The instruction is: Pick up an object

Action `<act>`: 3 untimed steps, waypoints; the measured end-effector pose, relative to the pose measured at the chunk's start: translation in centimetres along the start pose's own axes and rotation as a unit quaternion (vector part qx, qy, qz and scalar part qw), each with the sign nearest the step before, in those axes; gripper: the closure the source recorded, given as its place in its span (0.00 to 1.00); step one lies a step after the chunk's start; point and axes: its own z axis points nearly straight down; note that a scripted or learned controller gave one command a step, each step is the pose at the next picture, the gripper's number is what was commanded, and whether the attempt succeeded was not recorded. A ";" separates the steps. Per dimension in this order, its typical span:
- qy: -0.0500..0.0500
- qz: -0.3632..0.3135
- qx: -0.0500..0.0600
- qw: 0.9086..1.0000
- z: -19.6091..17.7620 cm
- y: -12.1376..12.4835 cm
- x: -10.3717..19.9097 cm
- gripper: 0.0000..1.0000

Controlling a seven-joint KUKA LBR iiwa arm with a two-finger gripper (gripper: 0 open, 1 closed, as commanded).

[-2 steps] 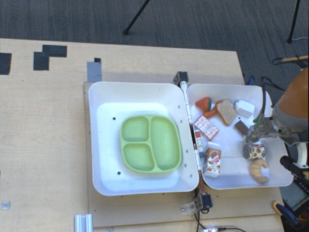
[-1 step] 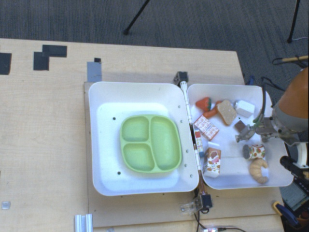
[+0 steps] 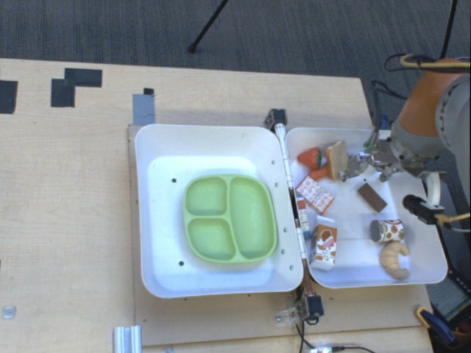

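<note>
The right bin (image 3: pixel 434 271) holds several small items. A tan bread slice (image 3: pixel 337 159) stands at the back beside a red-orange vegetable piece (image 3: pixel 310 157). A brown chocolate bar (image 3: pixel 372 196) lies mid-bin, and a checkered red-white packet (image 3: pixel 314 194) lies near the left wall. At the front are a small carton (image 3: pixel 324 245), a printed can (image 3: pixel 387 231) and a croissant (image 3: pixel 395 259). My gripper (image 3: pixel 363 160) hangs low over the back of this bin, just right of the bread slice and above the chocolate bar. Nothing is visibly held in it.
The left bin (image 3: pixel 158 197) contains a green divided plate (image 3: pixel 229 218). The arm's grey and orange wrist (image 3: pixel 430 116) covers the right bin's back right corner. A black cable loop (image 3: pixel 421 208) hangs at the bin's right rim. A clamp (image 3: pixel 277 118) sits between the bins.
</note>
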 end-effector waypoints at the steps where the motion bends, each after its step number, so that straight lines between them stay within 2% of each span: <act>1: 0.001 0.000 0.000 1.000 0.0 -3.6 -1.8 0.00; 2: 0.000 -0.001 -0.003 1.000 -1.3 -3.3 -1.8 1.00; 3: 0.000 0.000 -0.001 1.000 -13.4 2.0 4.2 1.00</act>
